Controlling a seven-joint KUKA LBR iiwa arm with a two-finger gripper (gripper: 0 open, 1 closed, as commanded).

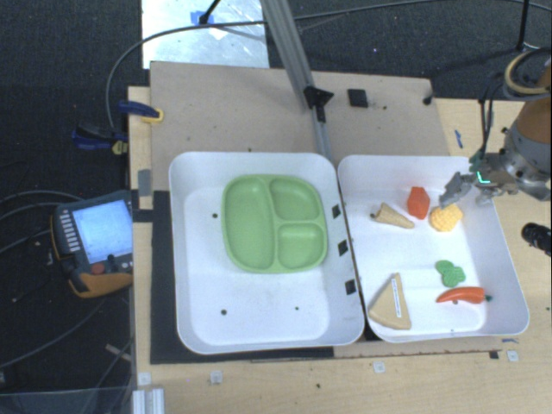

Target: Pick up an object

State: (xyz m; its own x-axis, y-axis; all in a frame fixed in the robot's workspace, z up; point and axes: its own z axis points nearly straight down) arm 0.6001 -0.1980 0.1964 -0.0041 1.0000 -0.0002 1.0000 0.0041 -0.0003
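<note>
Camera view, looking down at a slant on the bench (259, 110) w/ two white bins side by side.

Left bin (194, 309): a green plate (274, 222) w/ three sections sits in the middle, a bit toward the far edge. Nothing lies on the plate.

Right bin (509, 291) has the toy food:
- an orange-red piece (418, 202) near the far edge, about mid-way across.
- a tan wedge (393, 216) just beside it, on the side toward the left bin.
- a yellow piece (445, 219) just on the other side of the orange-red one, toward the right edge.
- a green piece (449, 272) lower down, toward the near right corner.
- a carrot (461, 296) lying flat just below the green piece, close to the near right corner.
- a sandwich slice (392, 303) — big tan triangle — at the near left corner, touching the bin wall.

The arm (528, 136) comes in from the right, over the right bin's far right corner. The gripper (452, 194) hangs at a tilt just above the yellow piece, tip very close to its top edge. Can't tell if it touches. Can't tell how the fingers stand either — too small and blurry.

Nothing is seen held.

On the floor left of the bench lies a handheld screen (97, 240) w/ cables.
</note>
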